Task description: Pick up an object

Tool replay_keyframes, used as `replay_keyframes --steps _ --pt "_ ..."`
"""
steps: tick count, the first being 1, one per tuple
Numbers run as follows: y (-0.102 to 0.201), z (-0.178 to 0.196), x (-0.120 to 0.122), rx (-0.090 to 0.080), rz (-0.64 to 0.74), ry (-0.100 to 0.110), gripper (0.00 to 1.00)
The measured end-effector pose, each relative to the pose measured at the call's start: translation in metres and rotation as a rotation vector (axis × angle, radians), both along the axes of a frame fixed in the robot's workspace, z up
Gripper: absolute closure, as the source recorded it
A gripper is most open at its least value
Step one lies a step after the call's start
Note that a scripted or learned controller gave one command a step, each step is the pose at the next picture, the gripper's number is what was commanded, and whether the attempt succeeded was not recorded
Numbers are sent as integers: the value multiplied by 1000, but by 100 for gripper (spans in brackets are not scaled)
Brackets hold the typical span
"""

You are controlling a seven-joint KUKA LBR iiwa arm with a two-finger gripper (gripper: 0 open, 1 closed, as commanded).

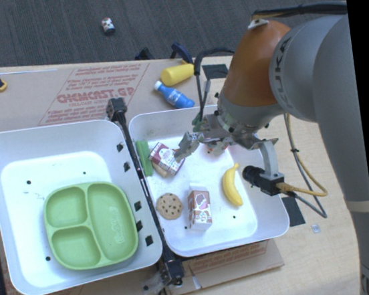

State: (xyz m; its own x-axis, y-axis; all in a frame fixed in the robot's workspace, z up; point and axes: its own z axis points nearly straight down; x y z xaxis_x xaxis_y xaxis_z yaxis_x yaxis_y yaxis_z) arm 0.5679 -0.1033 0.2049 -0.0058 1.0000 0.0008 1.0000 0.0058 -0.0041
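The right bin [269, 223] holds a small brown-and-white carton [163, 160], a round cookie [169, 206], a red-and-white carton [199, 209] lying on its side, a yellow banana [231, 186] and a green strip [145, 157] along the left wall. My gripper [202, 146] hangs over the upper middle of this bin, just right of the brown-and-white carton. It is open, with one grey finger [186, 146] reaching towards that carton. I see nothing between the fingers.
A green divided plate [90, 224] lies in the left bin [6, 174]. Behind the right bin, a yellow object [176, 74] and a blue bottle [175, 95] rest on the cardboard. The arm's wrist and cables cover the bin's upper right.
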Motion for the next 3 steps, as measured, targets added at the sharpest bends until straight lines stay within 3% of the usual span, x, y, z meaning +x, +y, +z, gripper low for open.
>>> replay_keyframes --steps 1,2,3 --pt "67 35 -14 -2 3 -3 0" --pt "109 85 -47 0 1 -3 0" --pt "165 -14 -56 -2 3 1 0"
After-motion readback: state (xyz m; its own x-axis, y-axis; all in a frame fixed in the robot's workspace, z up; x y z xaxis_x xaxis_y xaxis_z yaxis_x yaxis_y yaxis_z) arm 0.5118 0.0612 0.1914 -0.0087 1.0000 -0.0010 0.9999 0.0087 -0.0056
